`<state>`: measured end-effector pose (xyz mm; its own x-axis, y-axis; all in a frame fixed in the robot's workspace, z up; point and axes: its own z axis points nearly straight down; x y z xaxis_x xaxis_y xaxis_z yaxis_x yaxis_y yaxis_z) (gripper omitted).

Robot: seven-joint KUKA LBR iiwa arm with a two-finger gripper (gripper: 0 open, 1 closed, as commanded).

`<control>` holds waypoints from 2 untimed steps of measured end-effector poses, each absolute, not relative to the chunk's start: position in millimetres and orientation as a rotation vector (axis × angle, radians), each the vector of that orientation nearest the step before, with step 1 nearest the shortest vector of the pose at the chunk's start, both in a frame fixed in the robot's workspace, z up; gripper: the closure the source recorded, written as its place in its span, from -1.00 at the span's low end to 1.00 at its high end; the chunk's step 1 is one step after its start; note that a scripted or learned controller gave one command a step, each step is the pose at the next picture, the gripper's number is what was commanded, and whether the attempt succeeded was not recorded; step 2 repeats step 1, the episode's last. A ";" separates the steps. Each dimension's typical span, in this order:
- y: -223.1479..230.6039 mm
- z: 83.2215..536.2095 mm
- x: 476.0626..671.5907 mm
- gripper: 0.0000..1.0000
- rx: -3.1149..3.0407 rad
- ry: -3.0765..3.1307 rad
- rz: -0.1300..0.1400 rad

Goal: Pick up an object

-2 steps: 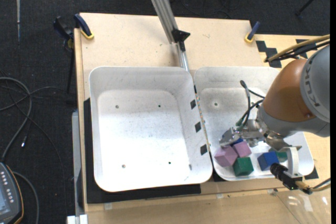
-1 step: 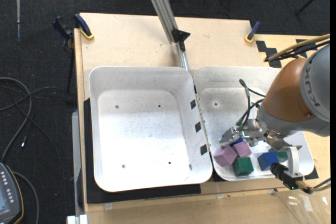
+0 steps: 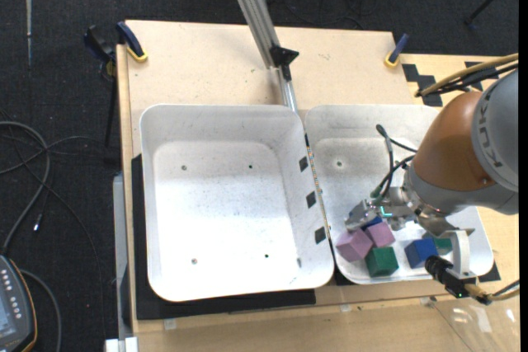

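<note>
Nearest us, at the right white plastic bin's [image 3: 346,136] front edge, we see a dark green cube [image 3: 382,261], with a blue cube [image 3: 421,250] at its 3 o'clock. Two purple cubes touch each other: one [image 3: 354,246] at the green cube's 10 o'clock, the other [image 3: 380,233] at its 12 o'clock. Our grey arm with its orange band [image 3: 450,146] lowers a metal gripper [image 3: 369,216] just above the purple pair; we cannot tell how it is set or whether it grips anything. At 9 o'clock lies the left white bin [image 3: 216,202].
</note>
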<state>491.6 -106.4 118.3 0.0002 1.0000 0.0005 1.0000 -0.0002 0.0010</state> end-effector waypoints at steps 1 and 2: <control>-106.4 128.1 492.4 1.00 2.219 2.220 0.003; -106.4 128.1 492.4 1.00 2.219 2.220 0.003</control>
